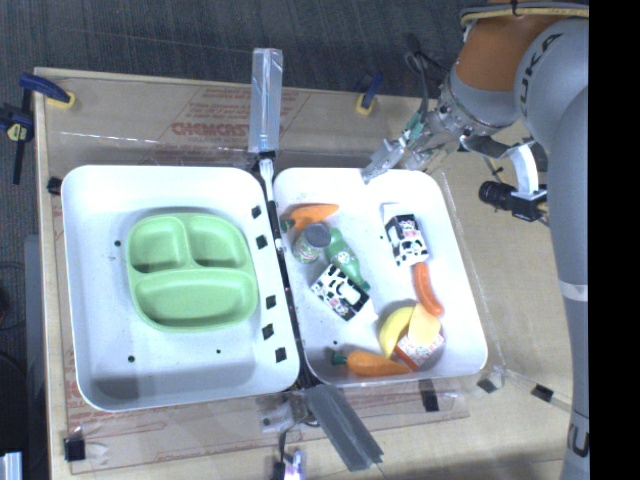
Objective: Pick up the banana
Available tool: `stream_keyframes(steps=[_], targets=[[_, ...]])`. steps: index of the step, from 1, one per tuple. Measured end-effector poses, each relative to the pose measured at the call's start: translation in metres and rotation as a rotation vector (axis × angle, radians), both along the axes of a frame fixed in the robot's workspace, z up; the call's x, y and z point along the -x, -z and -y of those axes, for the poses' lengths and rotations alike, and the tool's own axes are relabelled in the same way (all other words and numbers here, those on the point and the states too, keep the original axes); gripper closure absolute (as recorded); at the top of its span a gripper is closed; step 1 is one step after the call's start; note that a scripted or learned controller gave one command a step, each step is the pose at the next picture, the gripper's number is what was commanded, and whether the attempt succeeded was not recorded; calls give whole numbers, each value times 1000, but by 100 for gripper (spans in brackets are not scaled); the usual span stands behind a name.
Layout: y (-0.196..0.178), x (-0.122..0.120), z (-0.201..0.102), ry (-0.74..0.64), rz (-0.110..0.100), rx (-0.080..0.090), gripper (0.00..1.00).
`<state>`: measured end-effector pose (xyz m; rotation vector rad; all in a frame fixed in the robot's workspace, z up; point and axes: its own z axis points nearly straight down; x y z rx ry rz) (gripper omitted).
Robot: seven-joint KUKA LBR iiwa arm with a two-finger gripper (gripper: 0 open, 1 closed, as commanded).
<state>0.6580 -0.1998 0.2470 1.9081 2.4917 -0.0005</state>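
Observation:
The yellow banana [394, 326] lies in the right bin [462, 268], near its front right corner. It rests against a red and yellow packet [421, 344] and sits just above an orange carrot [368, 364]. My gripper [384, 160] hangs over the back rim of the right bin, well behind the banana and apart from it, with nothing seen in its grasp.
The right bin also holds a second carrot [312, 212], a green bottle [328, 249], two black-and-white cartons [340, 291] [404, 238] and a red sausage [428, 290]. A green divided plate [190, 271] sits in the left bin [85, 218].

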Motion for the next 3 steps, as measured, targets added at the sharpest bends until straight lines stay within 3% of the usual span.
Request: stream_keyframes(steps=[1, 2, 3], targets=[[-7, 1, -38, -297, -4, -1, 0], [100, 66, -41, -336, -5, -2, 0], [99, 66, -40, -336, -4, -2, 0]])
